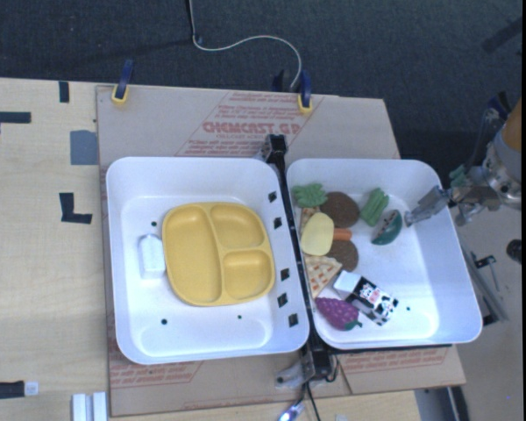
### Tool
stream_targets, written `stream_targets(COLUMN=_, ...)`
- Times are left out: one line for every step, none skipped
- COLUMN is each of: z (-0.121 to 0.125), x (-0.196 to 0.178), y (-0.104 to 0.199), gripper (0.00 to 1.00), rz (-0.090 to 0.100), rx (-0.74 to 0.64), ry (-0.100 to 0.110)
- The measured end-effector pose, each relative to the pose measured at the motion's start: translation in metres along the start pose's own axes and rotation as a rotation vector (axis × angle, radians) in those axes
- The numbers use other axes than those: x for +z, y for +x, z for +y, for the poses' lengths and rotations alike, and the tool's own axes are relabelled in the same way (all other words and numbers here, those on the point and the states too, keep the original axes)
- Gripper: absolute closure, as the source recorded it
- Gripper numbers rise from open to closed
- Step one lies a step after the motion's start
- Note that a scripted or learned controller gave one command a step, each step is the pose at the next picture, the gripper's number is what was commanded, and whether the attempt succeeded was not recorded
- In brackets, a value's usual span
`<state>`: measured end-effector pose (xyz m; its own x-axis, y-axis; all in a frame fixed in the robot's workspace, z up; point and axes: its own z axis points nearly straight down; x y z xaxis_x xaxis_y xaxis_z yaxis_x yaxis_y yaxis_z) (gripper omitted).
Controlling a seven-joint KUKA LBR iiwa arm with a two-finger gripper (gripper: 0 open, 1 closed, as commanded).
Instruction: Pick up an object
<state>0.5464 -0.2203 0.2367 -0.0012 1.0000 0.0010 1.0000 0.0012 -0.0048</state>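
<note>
The right bin [421, 323] holds several toy foods: a green leafy piece [309, 194], a brown patty [340, 207], a green pickle [374, 202], a watermelon slice [387, 228], a yellow lemon [316, 233], a waffle [323, 274], purple grapes [337, 312] and a cow-patterned carton [370, 295]. My gripper [437, 216] hangs over the bin's right rim, just right of the watermelon slice. It is open with nothing between its fingers.
The left bin [131, 323] carries a yellow divided tray [217, 253] and a small white block [151, 254] at its left. Black clips run along the divider [285, 235] between the bins. Both bins rest on a cardboard sheet [237, 125] clamped at the back.
</note>
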Motion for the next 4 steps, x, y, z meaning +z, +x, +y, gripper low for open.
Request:
stream_targets(z=0.071, x=0.137, y=0.052, gripper=0.00, rz=-0.005, rx=-0.007, ry=-0.013)
stream_targets(z=0.069, x=0.124, y=0.050, gripper=1.00, rz=-0.002, rx=-0.004, ry=-0.007)
stream_targets(z=0.068, x=0.125, y=0.050, gripper=0.00, rz=-0.002, rx=-0.004, ry=-0.006)
stream_targets(z=0.041, x=0.155, y=0.105, gripper=0.00, rz=-0.002, rx=-0.003, ry=-0.001)
